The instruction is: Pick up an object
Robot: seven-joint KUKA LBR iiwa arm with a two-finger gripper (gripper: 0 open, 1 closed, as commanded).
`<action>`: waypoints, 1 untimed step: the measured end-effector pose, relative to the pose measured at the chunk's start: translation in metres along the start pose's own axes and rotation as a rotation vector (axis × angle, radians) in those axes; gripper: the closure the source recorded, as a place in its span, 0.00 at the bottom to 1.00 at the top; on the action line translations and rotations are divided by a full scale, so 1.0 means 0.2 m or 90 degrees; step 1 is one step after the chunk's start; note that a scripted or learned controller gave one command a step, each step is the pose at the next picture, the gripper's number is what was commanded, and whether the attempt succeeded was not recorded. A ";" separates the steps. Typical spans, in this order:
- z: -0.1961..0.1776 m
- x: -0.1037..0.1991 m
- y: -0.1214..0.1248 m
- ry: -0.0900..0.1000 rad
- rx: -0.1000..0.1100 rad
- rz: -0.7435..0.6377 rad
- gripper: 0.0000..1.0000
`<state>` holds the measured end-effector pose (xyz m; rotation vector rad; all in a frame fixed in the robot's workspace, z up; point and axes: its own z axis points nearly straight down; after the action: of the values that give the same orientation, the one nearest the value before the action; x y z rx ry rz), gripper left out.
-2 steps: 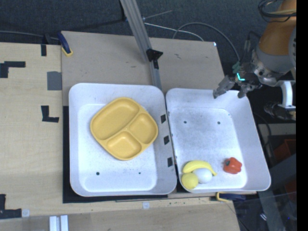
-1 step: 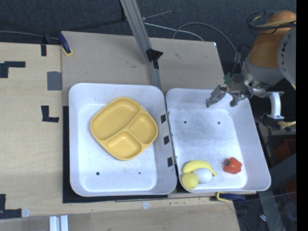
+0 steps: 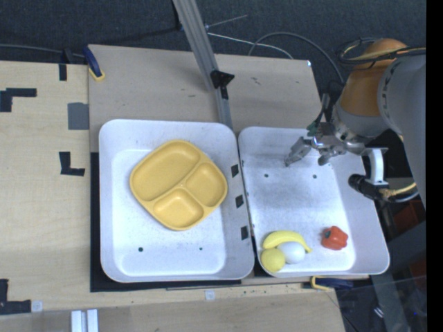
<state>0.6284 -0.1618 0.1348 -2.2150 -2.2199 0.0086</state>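
Arm reaches from right; tool [image 3: 307,155] spread wide, holding nothing, over right bin [image 3: 360,213].

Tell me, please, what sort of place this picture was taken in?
Most likely a robotics lab set up for grasping trials. A grey arm with a gripper reaches over two white bins on a wooden bench, holding a yellow tray and toy fruit.
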 end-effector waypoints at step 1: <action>0.25 0.00 0.00 -0.001 -0.003 0.000 0.00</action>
<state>0.6278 -0.1609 0.0858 -2.2181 -2.2242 0.0049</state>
